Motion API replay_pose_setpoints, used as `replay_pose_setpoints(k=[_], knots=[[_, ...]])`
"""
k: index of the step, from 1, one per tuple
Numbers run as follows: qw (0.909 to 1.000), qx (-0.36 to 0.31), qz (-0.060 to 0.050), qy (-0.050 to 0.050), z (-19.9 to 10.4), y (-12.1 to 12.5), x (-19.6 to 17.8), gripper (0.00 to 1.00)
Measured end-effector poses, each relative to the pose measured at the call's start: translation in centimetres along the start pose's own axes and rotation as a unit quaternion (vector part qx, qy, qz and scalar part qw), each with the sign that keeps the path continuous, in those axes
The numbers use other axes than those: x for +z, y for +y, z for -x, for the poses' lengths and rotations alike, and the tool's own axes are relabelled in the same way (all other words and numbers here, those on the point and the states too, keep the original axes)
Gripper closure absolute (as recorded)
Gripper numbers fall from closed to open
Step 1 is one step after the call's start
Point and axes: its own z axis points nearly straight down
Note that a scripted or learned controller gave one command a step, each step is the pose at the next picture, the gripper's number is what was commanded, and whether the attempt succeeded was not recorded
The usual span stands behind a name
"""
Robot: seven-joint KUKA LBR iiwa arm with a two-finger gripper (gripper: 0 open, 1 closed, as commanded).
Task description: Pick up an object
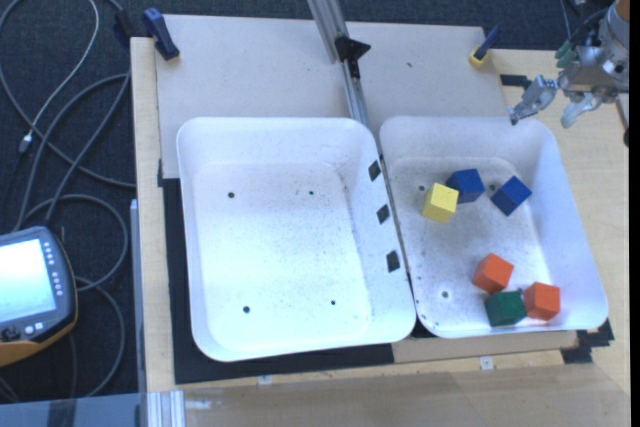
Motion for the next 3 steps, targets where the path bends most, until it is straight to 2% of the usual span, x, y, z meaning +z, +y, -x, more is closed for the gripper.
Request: replay_pose_setpoints(k=[1,2,3], knots=[[1.0,-0.002,-0.004,0.003,-6.5,-0.3,9.8,0.0],[1.0,0.0,-0.001,0.0,-8.6,-0.8,15.5,0.0],[1.0,0.0,-0.001,0.001,-11.7,-3.9,15.2,0.0]])
